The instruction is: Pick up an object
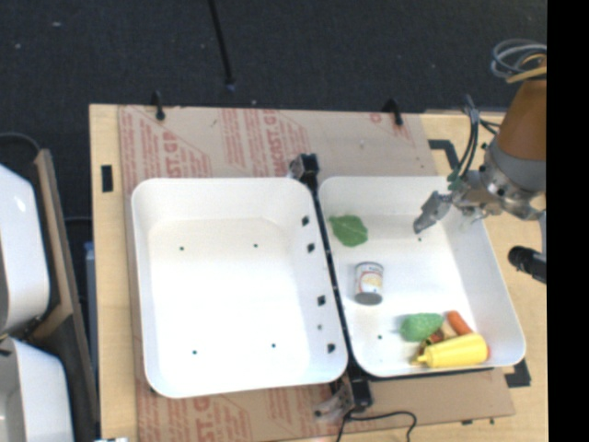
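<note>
The pincer (431, 214), whose state I cannot tell, hangs above the far part of the right bin (479, 274), and it is probably best to lower it straight over the nearby green object (349, 229) lying near the divider.

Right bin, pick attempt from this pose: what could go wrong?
1. The yellow bottle, orange piece and green piece crowd together at the near corner; a grasp there may catch two or scatter them.
2. The small can could roll.
3. The end effector hangs near the right bin far wall; a steep descent risks clipping it.
</note>
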Robot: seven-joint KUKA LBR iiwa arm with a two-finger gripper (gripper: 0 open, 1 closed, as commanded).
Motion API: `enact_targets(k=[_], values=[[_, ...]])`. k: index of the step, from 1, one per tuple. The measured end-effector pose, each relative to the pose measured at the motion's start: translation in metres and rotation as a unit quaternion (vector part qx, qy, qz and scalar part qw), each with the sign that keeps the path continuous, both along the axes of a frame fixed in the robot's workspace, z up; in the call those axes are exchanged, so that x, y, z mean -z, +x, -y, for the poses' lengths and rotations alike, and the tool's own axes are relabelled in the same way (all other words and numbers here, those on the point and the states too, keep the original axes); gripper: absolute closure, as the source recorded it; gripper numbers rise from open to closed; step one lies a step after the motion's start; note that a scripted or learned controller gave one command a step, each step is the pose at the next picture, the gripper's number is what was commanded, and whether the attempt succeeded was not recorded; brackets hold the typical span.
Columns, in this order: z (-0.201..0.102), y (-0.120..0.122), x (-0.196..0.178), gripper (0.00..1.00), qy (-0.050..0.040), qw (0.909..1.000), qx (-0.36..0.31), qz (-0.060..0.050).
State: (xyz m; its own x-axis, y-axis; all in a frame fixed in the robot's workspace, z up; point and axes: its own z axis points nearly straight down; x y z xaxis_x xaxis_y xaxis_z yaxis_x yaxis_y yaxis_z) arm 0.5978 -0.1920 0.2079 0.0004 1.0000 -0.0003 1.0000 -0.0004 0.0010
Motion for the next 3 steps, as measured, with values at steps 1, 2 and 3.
enact_targets(k=[1, 2, 3], values=[[-0.046, 0.048, 0.079, 0.00, 0.0009, 1.0000, -0.002, -0.003], [-0.083, 0.064, 0.109, 0.00, 0.0005, 1.0000, -0.001, -0.001], [-0.081, 0.065, 0.096, 1.00, -0.0002, 1.0000, 0.000, 0.001]])
